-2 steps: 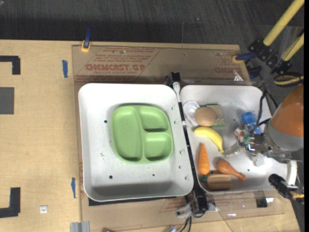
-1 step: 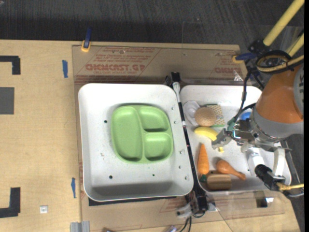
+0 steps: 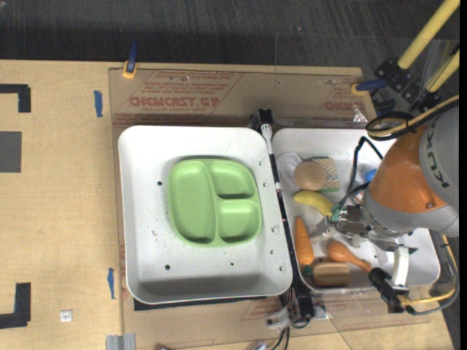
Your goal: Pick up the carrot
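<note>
A long orange carrot (image 3: 303, 240) lies upright along the left wall of the right bin (image 3: 430, 268). A second orange tapered piece (image 3: 349, 254) lies just right of it, slanting down to the right. My gripper (image 3: 341, 222) hangs low over the middle of this bin, right of the carrot's upper end and just above the second orange piece. The arm's grey wrist and orange band (image 3: 406, 182) hide the bin's right half. I see nothing held in the gripper.
A yellow banana (image 3: 314, 201) and a round tan bread-like item (image 3: 312, 173) lie behind the carrot. A brown block (image 3: 332, 273) sits at the front wall. The left bin (image 3: 139, 217) holds a green divided plate (image 3: 214, 200).
</note>
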Robot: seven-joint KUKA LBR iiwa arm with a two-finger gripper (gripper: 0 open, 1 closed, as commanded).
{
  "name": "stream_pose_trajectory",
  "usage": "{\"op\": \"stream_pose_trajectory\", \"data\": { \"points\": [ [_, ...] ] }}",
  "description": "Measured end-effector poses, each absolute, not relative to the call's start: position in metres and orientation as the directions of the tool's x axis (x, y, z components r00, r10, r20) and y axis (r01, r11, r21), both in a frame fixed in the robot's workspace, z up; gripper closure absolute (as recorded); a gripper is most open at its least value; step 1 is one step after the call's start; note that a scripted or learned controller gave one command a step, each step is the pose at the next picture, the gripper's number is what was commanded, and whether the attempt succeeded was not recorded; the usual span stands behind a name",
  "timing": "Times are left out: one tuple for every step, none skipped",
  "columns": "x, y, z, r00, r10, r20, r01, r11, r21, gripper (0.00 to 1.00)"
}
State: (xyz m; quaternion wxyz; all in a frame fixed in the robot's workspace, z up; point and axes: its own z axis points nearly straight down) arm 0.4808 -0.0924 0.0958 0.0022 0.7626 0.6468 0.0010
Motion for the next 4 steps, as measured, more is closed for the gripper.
{"op": "stream_pose_trajectory", "data": {
  "points": [
    [0.481,-0.119,0.09,-0.221,0.975,0.004,0.975,0.221,0.002,0.0],
    [0.485,-0.123,0.101,-0.216,0.976,-0.017,0.976,0.216,0.019,1.0],
    [0.497,-0.067,0.185,0.076,0.997,0.0,0.997,-0.076,0.002,1.0],
    [0.533,0.047,0.184,-0.052,0.999,0.003,0.999,0.052,0.001,1.0]
  ]
}}
